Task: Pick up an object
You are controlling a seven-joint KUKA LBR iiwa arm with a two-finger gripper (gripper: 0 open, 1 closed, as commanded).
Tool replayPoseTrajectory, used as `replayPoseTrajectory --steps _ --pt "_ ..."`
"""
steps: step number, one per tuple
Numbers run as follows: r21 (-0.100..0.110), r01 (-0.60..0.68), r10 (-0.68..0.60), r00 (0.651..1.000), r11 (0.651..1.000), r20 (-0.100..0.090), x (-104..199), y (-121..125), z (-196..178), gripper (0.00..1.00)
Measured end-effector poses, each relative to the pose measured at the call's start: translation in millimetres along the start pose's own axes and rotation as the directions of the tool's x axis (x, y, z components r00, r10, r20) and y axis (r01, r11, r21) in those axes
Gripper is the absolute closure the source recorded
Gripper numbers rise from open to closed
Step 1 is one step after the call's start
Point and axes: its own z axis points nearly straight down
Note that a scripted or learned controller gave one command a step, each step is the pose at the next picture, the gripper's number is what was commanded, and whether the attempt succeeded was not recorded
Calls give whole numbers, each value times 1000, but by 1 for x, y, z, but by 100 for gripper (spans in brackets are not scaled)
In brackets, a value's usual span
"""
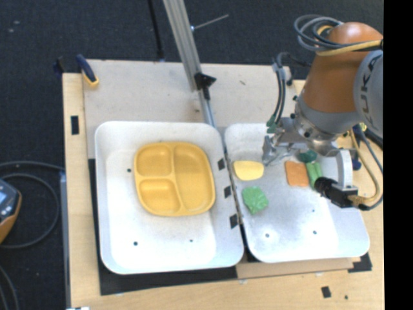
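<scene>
In the right bin [335, 237] lie a pale yellow oval piece [248, 170], a green crumpled object [255, 200], an orange block [297, 174] and a green stick-shaped object [314, 172]. My gripper [276, 148] hangs over the bin's far part, just right of and above the yellow piece. The arm's wrist covers most of the gripper body. Nothing shows between the fingers.
The left bin [116, 237] holds a yellow three-compartment tray [174, 177]. A metal pole [184, 37] slants up from the bench behind the bins. Cables and a black fitting [339, 192] hang by the wrist over the right bin.
</scene>
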Motion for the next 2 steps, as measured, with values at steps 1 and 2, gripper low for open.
replayPoseTrajectory --steps 1,2 --pt "-1 0 0 1000 1000 0 45 8 -1 100" --pt "2 1 -1 1000 1000 -1 101 17 17 100"
